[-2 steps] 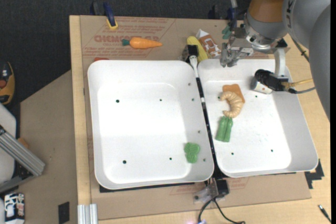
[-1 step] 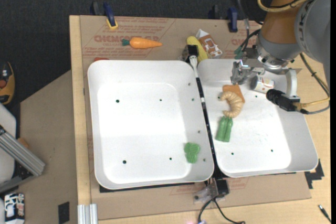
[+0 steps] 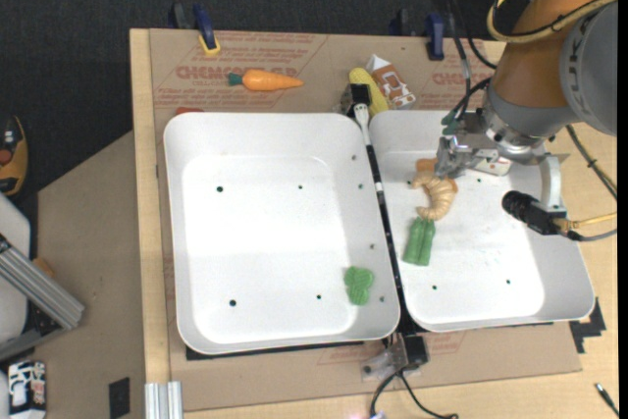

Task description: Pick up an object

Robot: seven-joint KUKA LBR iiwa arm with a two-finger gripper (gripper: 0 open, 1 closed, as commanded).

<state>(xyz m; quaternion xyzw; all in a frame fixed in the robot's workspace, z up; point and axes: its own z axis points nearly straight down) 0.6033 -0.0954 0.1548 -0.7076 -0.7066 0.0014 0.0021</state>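
In the right bin [image 3: 549,294] a tan, croissant-shaped piece [image 3: 438,198] lies near the left wall. A green oblong piece [image 3: 420,241] lies just below it, touching or nearly touching its lower end. My gripper [image 3: 447,168] hangs directly over the upper end of the tan piece, with the grey and orange arm behind it to the right. The gripper's body hides the spot where it meets the tan piece. In the left bin [image 3: 196,211] a small green broccoli-like piece [image 3: 359,285] rests near the lower right corner.
On the cardboard behind the bins lie a toy carrot [image 3: 265,80], a yellow banana-like piece [image 3: 365,85] and a small brown and white box [image 3: 392,85]. A black cable plug [image 3: 525,208] hangs over the right bin. Clamps hold the board's far edge.
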